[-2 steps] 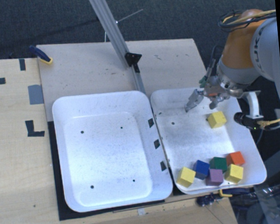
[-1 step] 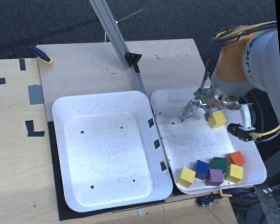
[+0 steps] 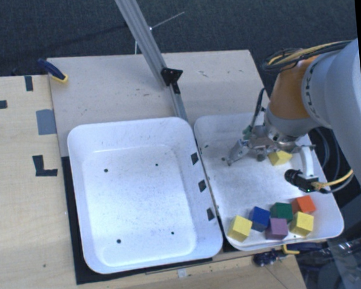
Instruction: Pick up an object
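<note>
At left of centre lies the left white bin. Just beside it, the right white bin holds a cluster at its lower edge: a yellow cube, blue cube, purple cube, green cube, another yellow cube and an orange cube. Higher up, right of centre, the gripper hangs over that bin; whether its claw is apart or together cannot be told. A yellow block sits just beside it, below the grey arm.

arm: reaching in from right | gripper: low, wrist bent down
</note>
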